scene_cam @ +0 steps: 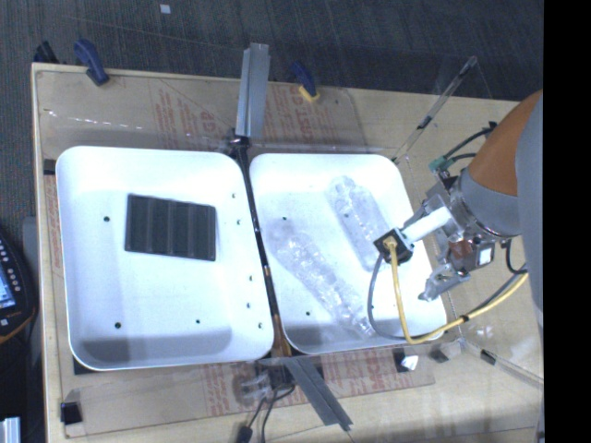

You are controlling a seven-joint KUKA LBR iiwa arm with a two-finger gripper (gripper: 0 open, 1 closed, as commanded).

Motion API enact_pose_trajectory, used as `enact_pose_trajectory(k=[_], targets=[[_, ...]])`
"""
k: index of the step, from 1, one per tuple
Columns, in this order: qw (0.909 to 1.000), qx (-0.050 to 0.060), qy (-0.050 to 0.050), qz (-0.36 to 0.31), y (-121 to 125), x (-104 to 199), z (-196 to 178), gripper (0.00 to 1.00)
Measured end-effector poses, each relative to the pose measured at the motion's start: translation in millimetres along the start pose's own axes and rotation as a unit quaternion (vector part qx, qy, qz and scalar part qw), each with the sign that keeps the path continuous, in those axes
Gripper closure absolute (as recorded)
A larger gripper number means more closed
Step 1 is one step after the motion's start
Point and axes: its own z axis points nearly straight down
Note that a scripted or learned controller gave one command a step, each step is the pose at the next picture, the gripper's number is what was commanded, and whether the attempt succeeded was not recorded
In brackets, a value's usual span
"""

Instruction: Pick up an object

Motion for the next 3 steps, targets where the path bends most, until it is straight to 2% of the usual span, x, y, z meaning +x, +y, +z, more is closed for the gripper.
enact_pose_trajectory(k=[1, 2, 3], targets=[[1.0000, 0.001, -0.001, 0.007, -65.2, 15.6, -1.2, 0.00], [0.9938, -0.001, 0.000, -0.111, 16.0, -3.7, -11.2, 0.00], [1.0000, 0.001, -0.002, 0.008, -29.8, 6.7, 76.1, 0.00]])
